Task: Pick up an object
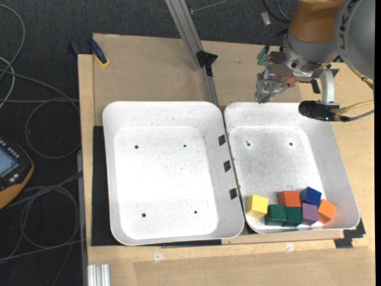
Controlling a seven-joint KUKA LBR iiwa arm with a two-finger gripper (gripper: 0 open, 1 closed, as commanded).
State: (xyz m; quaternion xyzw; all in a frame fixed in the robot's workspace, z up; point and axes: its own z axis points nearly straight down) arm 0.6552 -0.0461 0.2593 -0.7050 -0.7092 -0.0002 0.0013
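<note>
Several small coloured blocks lie bunched at the near end of the right bin [333, 154]: a yellow block [258, 205], a green block [283, 214], a red block [291, 198], a blue block [311, 195], a purple block [309, 211] and an orange block [327, 210]. My gripper [262, 96] hangs over the far rim of the right bin, well away from the blocks. Its fingers point down close together with nothing visible between them.
The left bin [119, 159] sits beside the right one, with black clips [227, 165] along the shared wall. A slanted metal rail [190, 37] crosses the bench behind the bins. Cables and a handheld device [12, 168] lie on the floor at left.
</note>
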